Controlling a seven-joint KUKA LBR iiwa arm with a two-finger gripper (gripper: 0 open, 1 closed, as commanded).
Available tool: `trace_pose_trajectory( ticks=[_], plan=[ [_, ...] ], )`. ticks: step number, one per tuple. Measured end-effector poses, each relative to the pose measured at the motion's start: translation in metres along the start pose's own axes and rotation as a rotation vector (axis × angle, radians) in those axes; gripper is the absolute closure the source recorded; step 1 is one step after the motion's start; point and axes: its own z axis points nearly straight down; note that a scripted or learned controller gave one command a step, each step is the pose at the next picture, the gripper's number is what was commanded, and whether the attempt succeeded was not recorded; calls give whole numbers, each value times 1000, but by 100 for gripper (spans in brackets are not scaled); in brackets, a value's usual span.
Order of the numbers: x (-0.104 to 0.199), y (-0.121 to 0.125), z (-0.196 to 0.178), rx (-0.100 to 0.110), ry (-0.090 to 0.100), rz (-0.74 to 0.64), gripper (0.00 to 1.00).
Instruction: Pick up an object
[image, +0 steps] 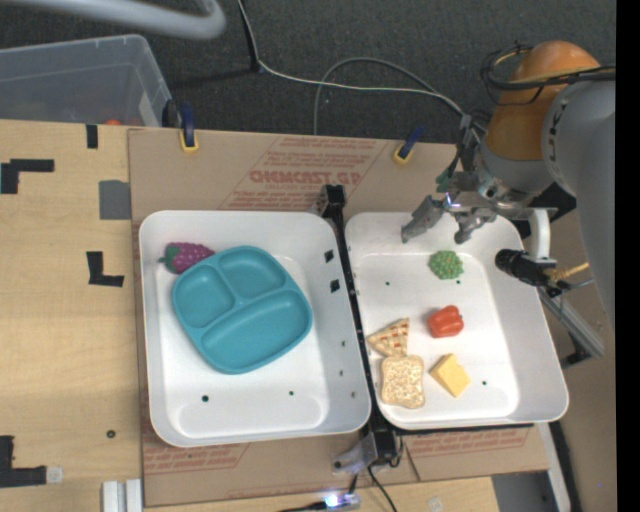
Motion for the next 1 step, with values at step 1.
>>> trace_pose_trajectory(
  ticks=[1],
  plan=[
    [6,-6,47,3,-1,1,0]
  ],
)
